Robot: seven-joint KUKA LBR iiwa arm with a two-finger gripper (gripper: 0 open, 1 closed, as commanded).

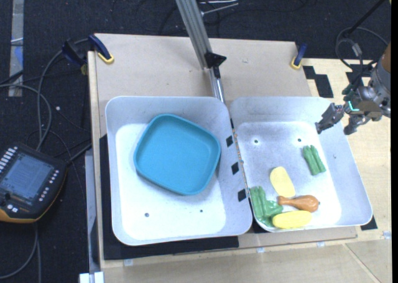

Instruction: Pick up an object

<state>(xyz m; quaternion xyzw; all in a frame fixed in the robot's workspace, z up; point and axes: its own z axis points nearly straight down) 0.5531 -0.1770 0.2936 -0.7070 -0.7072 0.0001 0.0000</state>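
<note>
Hovering released over the right bin's [348, 170] upper right rim, the pincer [339, 121] holds nothing, fingers spread; no writing is legible; two white bins sit on the counter [155, 64]; the left bin [118, 182] bears one blue square plate [177, 153]; the right holds two yellow pieces [282, 181], two green pieces [314, 159], perhaps one brown drumstick [300, 201].

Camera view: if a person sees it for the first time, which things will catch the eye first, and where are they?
The big blue plate in the left bin stands out most. Next comes the cluster of toy food in the near corner of the right bin: two yellow pieces, a brown drumstick and green items, with a green piece lying apart. The pincer hovers at that bin's far right edge, open and holding nothing.
</note>
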